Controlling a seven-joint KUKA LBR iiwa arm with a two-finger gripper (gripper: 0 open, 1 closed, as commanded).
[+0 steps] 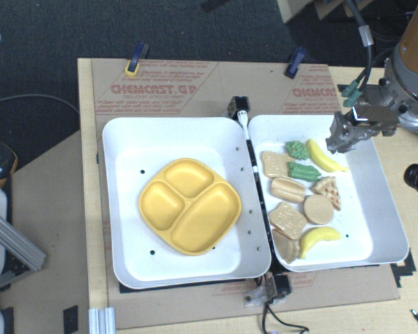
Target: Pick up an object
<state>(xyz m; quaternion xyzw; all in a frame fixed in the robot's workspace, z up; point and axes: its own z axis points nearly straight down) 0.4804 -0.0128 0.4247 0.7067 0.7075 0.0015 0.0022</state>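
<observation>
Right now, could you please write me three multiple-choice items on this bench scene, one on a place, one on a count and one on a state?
1. Where does the yellow divided plate lie?
A. In the left bin
B. In the right bin
C. On the floor

2. How many bananas lie in the right bin?
A. One
B. Two
C. Four

3. How does the gripper stand?
A. Resting on the yellow plate
C. Above the far part of the right bin, beside the upper banana
B. Outside both bins, over the carpet

Answers:
1. A, since the plate sits in the middle of the left bin.
2. B, since one banana lies near the gripper and another by the near rim.
3. C, since the gripper hangs over that bin's far end, next to the upper banana.
</observation>
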